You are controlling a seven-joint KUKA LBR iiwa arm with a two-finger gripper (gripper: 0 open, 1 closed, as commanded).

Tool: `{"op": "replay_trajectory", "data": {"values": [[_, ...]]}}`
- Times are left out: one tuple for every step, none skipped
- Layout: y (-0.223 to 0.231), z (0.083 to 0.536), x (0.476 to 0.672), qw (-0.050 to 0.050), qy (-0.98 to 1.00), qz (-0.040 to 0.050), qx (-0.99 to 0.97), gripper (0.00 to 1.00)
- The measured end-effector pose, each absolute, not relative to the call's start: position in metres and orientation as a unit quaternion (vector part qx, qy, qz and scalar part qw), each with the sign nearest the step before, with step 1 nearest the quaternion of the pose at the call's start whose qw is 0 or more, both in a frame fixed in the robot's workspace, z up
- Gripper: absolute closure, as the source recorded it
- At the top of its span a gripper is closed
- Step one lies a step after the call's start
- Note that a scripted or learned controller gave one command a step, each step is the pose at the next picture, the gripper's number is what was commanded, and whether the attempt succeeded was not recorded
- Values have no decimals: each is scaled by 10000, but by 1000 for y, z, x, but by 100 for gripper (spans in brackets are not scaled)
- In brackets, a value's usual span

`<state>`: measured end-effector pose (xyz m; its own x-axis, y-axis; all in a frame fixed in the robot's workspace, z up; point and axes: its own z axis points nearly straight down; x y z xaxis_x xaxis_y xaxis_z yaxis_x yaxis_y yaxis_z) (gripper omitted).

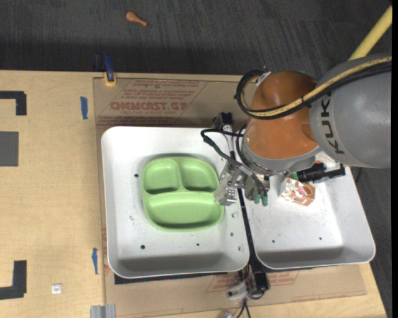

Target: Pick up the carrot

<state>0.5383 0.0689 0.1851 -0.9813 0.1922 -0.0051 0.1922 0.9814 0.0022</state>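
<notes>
Over the seam between the two shallow white plastic bins (124, 248), the tool (240, 188) hung beneath the grey arm's orange-banded wrist (281, 118). Whether it was wide or narrow could not be told, and nothing could be seen in it. Just beside it, at nine o'clock, sat the light green three-compartment plastic plate (181, 192) in the left bin. At three o'clock, in the right bin, lay a small crumpled orange-and-white item (297, 192), too unclear to name. The only plainly carrot-shaped thing was a small orange tapered carrot (135, 18). It lay at eleven o'clock from the tool, well apart, on the dark floor (249, 31) beyond the brown cardboard-covered bench (50, 186) and outside both bins. Its long axis ran roughly ten to four o'clock, the thicker end seemingly toward ten. Judging from that, the coming move called for a long reach across the left bin.
</notes>
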Motion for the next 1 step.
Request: {"op": "replay_trajectory", "data": {"values": [[69, 185, 538, 25, 9953, 9, 967, 0]]}}
